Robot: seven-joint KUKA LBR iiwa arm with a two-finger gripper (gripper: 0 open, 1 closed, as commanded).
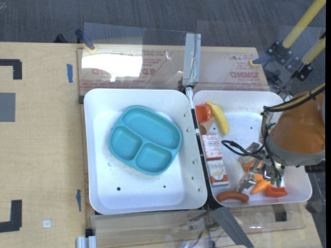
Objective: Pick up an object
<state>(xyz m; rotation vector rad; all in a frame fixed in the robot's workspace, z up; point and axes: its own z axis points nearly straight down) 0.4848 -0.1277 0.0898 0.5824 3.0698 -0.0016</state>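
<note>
We look down on a pale wooden counter (36, 154) with black angular marks and scraps of blue tape along its left side, and beyond its far edge a dark grey carpeted floor (155, 4). Two shallow white bins sit side by side on it, smooth and glossy with rounded corners, backed by a sheet of clear plastic (134, 61) that catches a bright glare and carries faint reddish print too blurred for us to read. The left bin (98, 190), at the centre of the frame, holds a turquoise plastic plate (146, 139) with three rounded compartments, lying tilted toward the upper right. The right bin (243, 112) holds the smaller things: a yellow banana (219, 118) near its upper left, a small red-orange piece (203, 113) just beside it, a long white and red carton (214, 159) lying along the divider with print we cannot make out, a reddish-brown sausage (232, 196) at the lower edge, and an orange carrot-like piece with a red piece (270, 188) toward the lower right. The arm (300, 130) comes in from the right of the frame, its broad orange band above the wrist, with black cables looping around it. Its hand (256, 173) reaches down among the orange things in the lower right of that bin; the metal parts are cluttered there, and we cannot tell how wide it stands or whether it grips anything. Yellow bars (307, 14) cross the upper right corner.
</note>
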